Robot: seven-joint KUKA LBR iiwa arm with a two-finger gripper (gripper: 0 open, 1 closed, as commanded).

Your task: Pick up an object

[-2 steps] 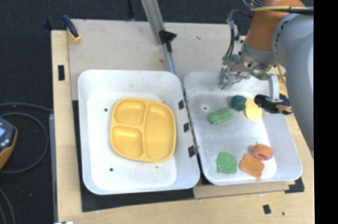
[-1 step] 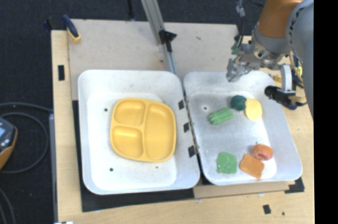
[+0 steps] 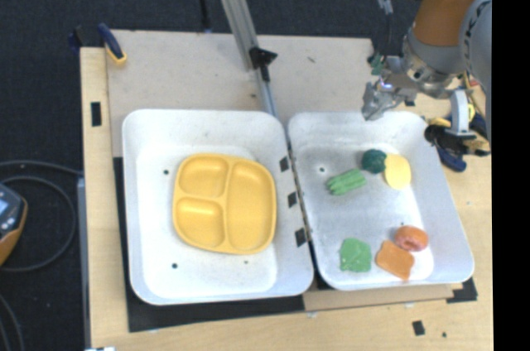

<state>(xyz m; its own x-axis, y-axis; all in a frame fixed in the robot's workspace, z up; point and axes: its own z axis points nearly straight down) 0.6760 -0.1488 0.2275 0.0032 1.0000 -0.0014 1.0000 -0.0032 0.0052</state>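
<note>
The right bin (image 3: 331,254) holds several small items: a green oblong piece (image 3: 345,181), a dark green ball (image 3: 373,161), a yellow piece (image 3: 397,172), a flat green piece (image 3: 355,255), an orange block (image 3: 395,259) and a red-orange piece (image 3: 411,238). My gripper (image 3: 378,104) hangs above the far edge of the right bin, behind the dark green ball, with nothing seen between its fingers.
The left bin (image 3: 149,200) holds a yellow divided plate (image 3: 224,203). A metal pole (image 3: 236,6) rises from a clamp behind the bins. A blue-and-yellow clamp (image 3: 451,138) sits at the right bin's far right edge, another (image 3: 110,42) at the bench's far left corner.
</note>
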